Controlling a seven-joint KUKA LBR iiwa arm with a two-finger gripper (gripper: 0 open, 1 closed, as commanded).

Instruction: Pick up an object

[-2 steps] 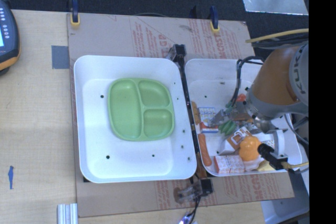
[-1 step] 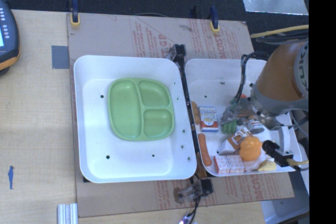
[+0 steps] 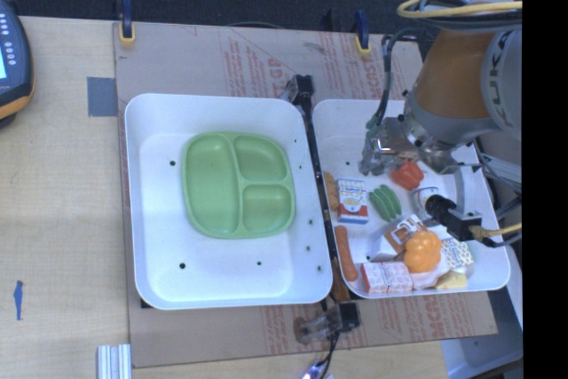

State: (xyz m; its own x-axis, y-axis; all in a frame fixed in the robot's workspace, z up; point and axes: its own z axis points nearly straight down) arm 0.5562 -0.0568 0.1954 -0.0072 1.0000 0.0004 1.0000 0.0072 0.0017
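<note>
My gripper (image 3: 380, 153) hangs low over the upper part of the right bin (image 3: 330, 122), under the grey and orange arm. Just to its right lies a red piece (image 3: 408, 175), partly hidden by the wrist. Below the gripper are a green pod (image 3: 385, 201) and a small white, orange and blue carton (image 3: 352, 200). Nearer the front lie an orange fruit (image 3: 422, 251), a pink box (image 3: 386, 277), a brown packet (image 3: 403, 232), a long orange sausage (image 3: 343, 251), a yellow wedge (image 3: 452, 280) and a white patterned piece (image 3: 458, 253). Nothing shows as held.
The left bin (image 3: 146, 191) holds a green divided plate (image 3: 238, 184). A black clip (image 3: 303, 86) sits where the bins meet at the back. Blue clamps (image 3: 126, 13) pin the cardboard. A yellow and black device (image 3: 12, 58) lies at the far left.
</note>
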